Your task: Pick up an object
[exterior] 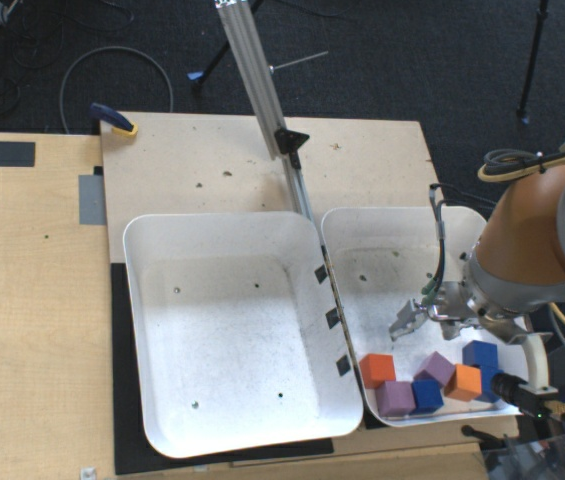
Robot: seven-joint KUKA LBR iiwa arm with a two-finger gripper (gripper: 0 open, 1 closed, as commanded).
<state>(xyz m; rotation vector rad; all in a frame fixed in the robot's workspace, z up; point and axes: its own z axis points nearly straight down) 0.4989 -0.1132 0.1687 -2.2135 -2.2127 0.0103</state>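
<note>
Several small blocks lie along the front of the right bin [402, 236]: an orange-red cube [377, 369], a purple cube [395, 398], a blue cube [427, 395], a second purple block [436, 368], an orange block [465, 381] and a blue block [480, 354]. My gripper [424, 328] hangs over the middle of the right bin, just behind the blocks. It is open, with one finger [403, 322] pointing left and nothing between the two. The arm's orange band [527, 230] is above and to the right of it.
The left bin [162, 238] sits beside the right one, with a shared divider carrying black clips [332, 317]. A slanted aluminium rail [257, 78] rises behind the bins. Cables run along the arm at the right.
</note>
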